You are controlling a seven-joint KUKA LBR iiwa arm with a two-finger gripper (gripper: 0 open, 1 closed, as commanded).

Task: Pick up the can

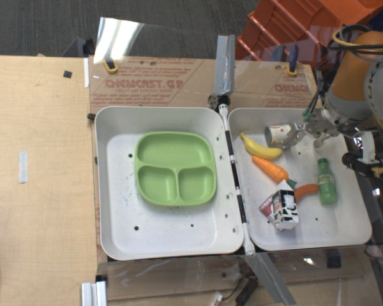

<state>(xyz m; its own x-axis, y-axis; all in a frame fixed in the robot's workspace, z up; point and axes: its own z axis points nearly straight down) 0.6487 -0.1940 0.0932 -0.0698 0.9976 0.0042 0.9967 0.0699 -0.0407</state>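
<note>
White can seemingly touching end effector.

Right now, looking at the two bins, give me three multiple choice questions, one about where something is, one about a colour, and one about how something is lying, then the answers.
1. Where is the can?
A. On the green plate
B. In the right bin, near its far edge
C. On the wooden bench

2. What colour is the divided plate in the left bin?
A. Green
B. Red
C. Blue

3. How does the green bottle sit?
A. Upright on its base
B. Lying on its side on the bin floor
C. Leaning on the carton

Answers:
1 B: the can lies in the right bin just behind the banana, close to the gripper.
2 A: its three compartments are light green.
3 B: its whole length rests flat on the floor.
</note>
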